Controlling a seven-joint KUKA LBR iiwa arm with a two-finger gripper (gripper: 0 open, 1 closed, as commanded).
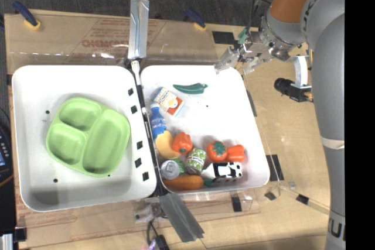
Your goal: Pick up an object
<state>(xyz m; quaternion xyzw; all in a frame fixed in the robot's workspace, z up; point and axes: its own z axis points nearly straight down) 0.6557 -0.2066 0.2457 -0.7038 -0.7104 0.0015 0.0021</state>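
The right bin (249, 120) holds several toy items: a dark green chili pepper (190, 88), a small white and orange carton (169, 100), a blue bottle (157, 120), a banana (165, 145), an orange pepper (182, 142), a tomato (217, 151), a carrot (184, 182), a can (170, 169) and a black and white cow-print block (227, 171). My gripper (235, 63) hovers over the bin's far right corner, above and right of the chili pepper. Its fingers (224, 62) are spread apart with nothing between them.
The left bin (29, 85) holds a green divided plate (89, 136). A grey divider bar (138, 26) rises between the bins at the back. Blue clamps (26, 14) hold the cardboard backing. The arm (316, 14) fills the right side.
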